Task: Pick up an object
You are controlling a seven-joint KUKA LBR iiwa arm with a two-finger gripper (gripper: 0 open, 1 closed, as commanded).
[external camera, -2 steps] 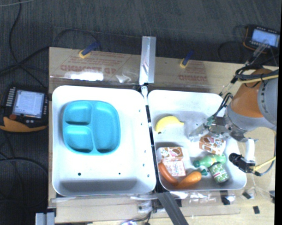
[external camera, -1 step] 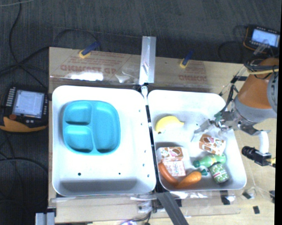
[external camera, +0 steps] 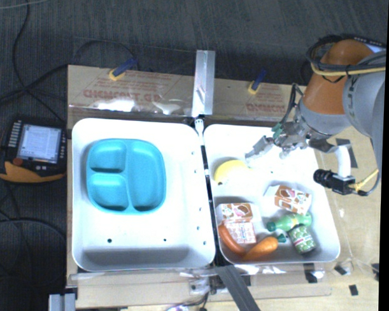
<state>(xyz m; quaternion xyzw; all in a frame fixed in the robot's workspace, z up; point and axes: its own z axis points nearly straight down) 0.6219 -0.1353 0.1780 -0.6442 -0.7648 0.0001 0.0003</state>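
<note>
My gripper (external camera: 269, 151) hangs over the back of the right bin (external camera: 321, 178), open, its two fingers spread with nothing between them. A yellow lemon (external camera: 227, 170) lies just left of and below it, by the bin's left wall, apart from the fingers. Toward the front of the bin lie a brown-and-white carton (external camera: 237, 223), an orange carrot (external camera: 254, 248), a small orange carton (external camera: 292, 200) and a green bottle (external camera: 295, 229).
The left bin (external camera: 140, 245) holds a blue divided plate (external camera: 125, 175). A ridge (external camera: 205, 184) separates the two bins. A handheld pendant (external camera: 34, 146) lies off the bench at the left. The arm's wrist (external camera: 340, 93) looms over the right bin's back corner.
</note>
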